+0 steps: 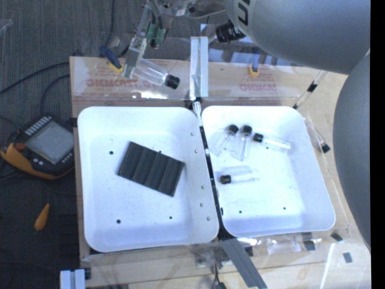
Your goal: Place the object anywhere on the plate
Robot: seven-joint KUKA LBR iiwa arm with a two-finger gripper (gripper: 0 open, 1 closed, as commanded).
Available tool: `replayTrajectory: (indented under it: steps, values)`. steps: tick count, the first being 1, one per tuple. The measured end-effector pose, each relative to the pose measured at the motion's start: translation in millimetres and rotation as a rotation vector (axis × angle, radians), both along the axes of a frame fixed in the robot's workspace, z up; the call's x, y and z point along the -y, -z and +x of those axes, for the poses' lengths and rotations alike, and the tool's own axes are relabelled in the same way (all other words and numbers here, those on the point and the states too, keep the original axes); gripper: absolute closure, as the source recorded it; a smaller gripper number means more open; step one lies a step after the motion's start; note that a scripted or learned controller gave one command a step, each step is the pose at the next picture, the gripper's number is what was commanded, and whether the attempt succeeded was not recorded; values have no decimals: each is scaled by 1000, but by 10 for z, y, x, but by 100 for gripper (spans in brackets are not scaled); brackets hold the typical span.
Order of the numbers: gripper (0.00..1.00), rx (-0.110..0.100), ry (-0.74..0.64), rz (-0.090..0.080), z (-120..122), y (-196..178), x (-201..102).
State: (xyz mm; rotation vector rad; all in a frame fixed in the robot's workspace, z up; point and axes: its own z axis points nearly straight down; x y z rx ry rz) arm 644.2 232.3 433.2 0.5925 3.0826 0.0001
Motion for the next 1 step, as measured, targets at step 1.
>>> replayTrajectory:
  steps: [1]
  values:
    - [100, 1, -236, -1, 65, -5, -4]
